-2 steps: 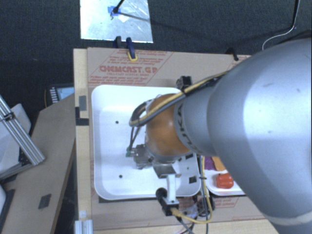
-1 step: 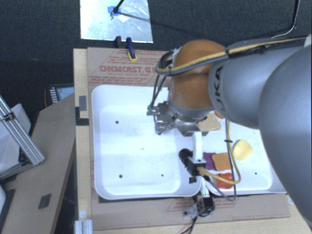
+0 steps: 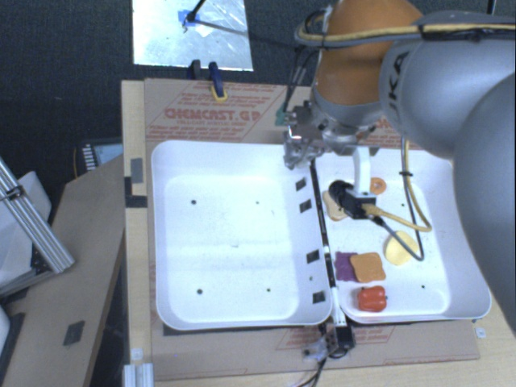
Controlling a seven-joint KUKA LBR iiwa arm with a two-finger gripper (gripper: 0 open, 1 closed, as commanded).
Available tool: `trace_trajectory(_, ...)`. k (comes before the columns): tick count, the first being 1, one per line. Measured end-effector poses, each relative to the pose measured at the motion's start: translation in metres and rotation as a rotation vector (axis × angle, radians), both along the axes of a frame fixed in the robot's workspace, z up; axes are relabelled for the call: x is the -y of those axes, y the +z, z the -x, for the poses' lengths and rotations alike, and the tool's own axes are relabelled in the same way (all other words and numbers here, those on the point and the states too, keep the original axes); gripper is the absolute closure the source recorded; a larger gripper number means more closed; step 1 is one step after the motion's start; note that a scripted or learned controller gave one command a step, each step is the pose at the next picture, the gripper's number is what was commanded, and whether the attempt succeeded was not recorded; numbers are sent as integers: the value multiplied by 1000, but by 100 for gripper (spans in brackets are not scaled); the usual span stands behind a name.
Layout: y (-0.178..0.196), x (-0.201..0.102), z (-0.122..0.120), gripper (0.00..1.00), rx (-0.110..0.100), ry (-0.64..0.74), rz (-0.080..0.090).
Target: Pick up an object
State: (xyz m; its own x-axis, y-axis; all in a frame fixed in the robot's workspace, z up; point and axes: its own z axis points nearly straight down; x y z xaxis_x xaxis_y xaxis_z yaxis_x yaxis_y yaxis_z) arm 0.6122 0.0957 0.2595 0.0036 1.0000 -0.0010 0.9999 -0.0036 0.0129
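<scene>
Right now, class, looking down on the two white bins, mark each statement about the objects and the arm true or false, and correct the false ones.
1. The small objects lie in the right bin. True.
2. A red object sits near that bin's front edge. True.
3. The orange piece lies in the left bin. False: it is in the right bin, beside a purple piece.
4. The yellow object rests on the red one. False: they lie apart.
5. The arm reaches in from the left. False: from the right.
</scene>
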Motion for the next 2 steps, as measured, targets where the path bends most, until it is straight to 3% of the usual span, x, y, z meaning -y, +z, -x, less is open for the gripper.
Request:
trace_trajectory(1, 58, -11, 63, 100, -8, 8, -3)
trace_trajectory(2, 139, -25, 126, 100, -3, 10, -6)
